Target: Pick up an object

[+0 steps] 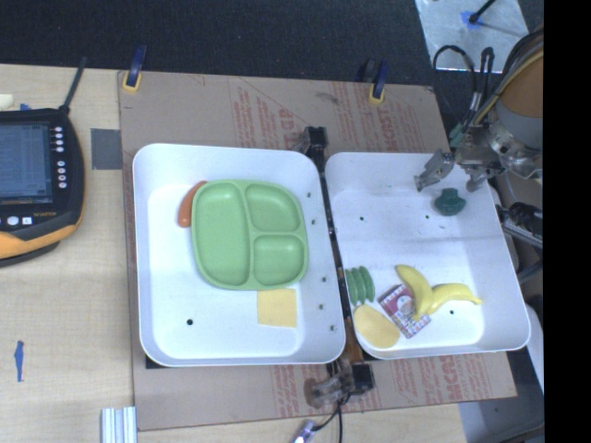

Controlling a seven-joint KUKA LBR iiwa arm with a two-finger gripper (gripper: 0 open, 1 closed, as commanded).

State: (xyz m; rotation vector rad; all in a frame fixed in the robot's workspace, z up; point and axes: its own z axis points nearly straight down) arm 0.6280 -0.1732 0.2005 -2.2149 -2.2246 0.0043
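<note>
A: What've you got, L to R?

B: You'll see a teach pendant [32,178] at the bench's left edge. Then the left bin [157,247]: green divided plate [249,233] in its middle, an orange-red item [186,205] poking out from under the plate's left rim, and a yellow square [278,307] touching the plate's near edge, twd the bin's front.

A: And the right bin [480,238]?

B: Along its front edge you've got a green ridged piece [358,284] by the front-left corner, a pale yellow round piece [376,326] just below it, a red-and-white packet [403,307], and a banana [429,291] lying partly over the packet.

A: Gripper?

B: Gripper [451,179] sits over the bin's back-right area, fingers spread wide, nothing between them. A dark green obj [450,201] lies on the bin floor just below the fingertips; can't tell if they touch it.
</note>
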